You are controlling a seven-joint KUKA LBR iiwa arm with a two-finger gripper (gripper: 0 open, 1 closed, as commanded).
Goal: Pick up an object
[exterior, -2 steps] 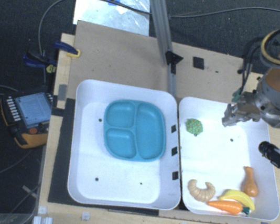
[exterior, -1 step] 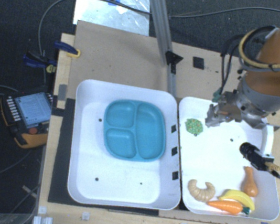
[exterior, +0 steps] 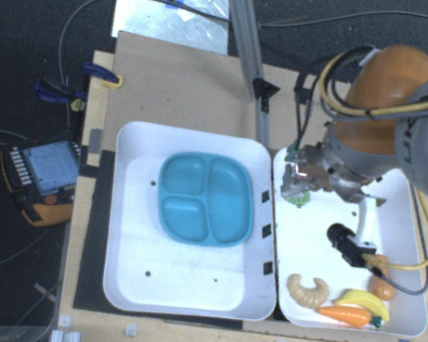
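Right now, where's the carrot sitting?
In the camera view the carrot lies at the near edge of the right bin, just below the banana and right of the croissant.

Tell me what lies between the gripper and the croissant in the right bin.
Nothing visible lies between them. The gripper hovers at the right bin's upper left corner; the croissant lies toward the near edge, with bare white floor between. The carrot and banana lie beside the croissant.
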